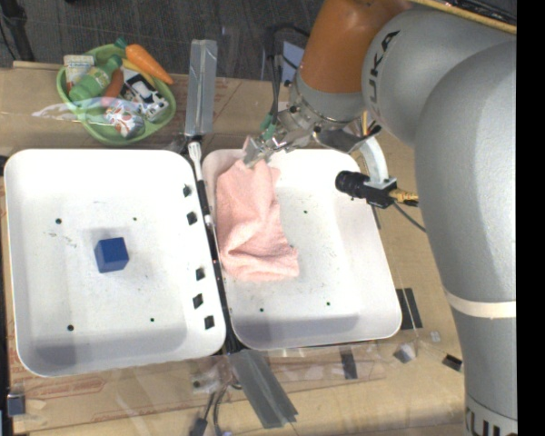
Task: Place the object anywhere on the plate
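Two white bins sit side by side on a brown bench over a dark floor; the left bin (36,243) has a small blue cube (112,254) near its middle, and the right bin (345,289) has a pink cloth (252,221) on its 9 o'clock side. The gripper (263,148) is at the 12 o'clock end of the cloth, pinching its top edge; a green bowl (100,127) full of toys sits at 11 o'clock on the bench.
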Robot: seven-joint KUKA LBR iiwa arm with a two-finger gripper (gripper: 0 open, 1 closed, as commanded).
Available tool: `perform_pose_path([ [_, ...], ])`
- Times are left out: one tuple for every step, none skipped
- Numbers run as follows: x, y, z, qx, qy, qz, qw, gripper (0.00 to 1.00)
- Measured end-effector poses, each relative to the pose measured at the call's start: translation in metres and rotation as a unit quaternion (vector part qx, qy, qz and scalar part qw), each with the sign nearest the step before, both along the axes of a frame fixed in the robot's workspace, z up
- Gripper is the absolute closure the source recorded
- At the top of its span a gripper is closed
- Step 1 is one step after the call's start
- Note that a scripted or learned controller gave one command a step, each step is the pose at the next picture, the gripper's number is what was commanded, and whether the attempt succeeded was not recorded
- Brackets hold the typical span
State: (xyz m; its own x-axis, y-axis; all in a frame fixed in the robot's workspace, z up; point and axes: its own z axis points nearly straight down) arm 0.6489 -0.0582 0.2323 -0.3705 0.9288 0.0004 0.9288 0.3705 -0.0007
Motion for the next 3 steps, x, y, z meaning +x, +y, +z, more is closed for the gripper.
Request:
perform_pose_path([
  [-0.039, 0.044, 0.006, 0.0000, 0.001, 0.201, 0.9795, 1.00],
  [-0.061, 0.082, 0.005, 0.0001, 0.001, 0.393, 0.9194, 1.00],
  [-0.086, 0.123, -0.001, 0.0006, 0.001, 0.562, 0.8269, 1.00],
])
